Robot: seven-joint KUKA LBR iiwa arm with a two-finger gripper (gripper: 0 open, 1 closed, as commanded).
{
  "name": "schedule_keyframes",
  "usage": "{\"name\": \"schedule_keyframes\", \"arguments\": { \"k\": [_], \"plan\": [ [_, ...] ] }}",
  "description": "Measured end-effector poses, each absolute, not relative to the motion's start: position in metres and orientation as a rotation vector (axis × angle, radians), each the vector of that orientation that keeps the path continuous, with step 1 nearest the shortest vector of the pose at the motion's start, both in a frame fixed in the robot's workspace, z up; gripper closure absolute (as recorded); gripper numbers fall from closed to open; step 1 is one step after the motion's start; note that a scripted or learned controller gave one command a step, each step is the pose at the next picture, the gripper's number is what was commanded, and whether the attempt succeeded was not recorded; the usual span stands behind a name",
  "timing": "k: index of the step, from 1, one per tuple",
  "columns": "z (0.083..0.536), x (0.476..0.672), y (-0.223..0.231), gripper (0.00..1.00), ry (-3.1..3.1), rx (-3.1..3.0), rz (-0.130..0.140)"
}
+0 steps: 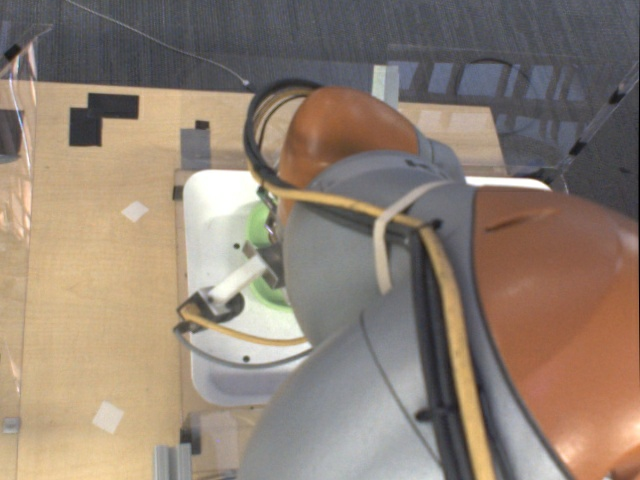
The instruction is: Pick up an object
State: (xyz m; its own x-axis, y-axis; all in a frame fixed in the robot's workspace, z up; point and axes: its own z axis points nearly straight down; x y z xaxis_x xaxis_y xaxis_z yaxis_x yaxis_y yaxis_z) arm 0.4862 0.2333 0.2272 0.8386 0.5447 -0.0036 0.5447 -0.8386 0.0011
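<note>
Grey arm [430, 298] with orange band is seen across the centre and right of the frame, reaching in from the right, very close to the camera and blurred. The pale wooden bench [90, 298] is seen at left, with dark carpet [300, 18] along the top. A white bin [215, 218] is set left of centre, its right part covered by the arm. A strip of the second bin's rim [510, 180] is seen at upper right, above the arm. A green object [272, 293] lies in the left bin, mostly hidden under the wrist, with green patches seen at the arm's left edge. The gripper [268, 263] is placed over the green object, largely hidden; whether it is apart, together or clamped on anything cannot be told. A black L-shaped mark [100, 118] is seen on the bench at upper left, and a small pale square [133, 211] lies below it
</note>
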Motion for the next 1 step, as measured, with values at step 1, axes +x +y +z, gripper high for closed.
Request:
{"name": "schedule_keyframes", "arguments": {
  "k": [1],
  "plan": [
    [0.3621, 0.5092, 0.2344, 1.0, 0.646, 3.077, 0.014]
  ]
}}
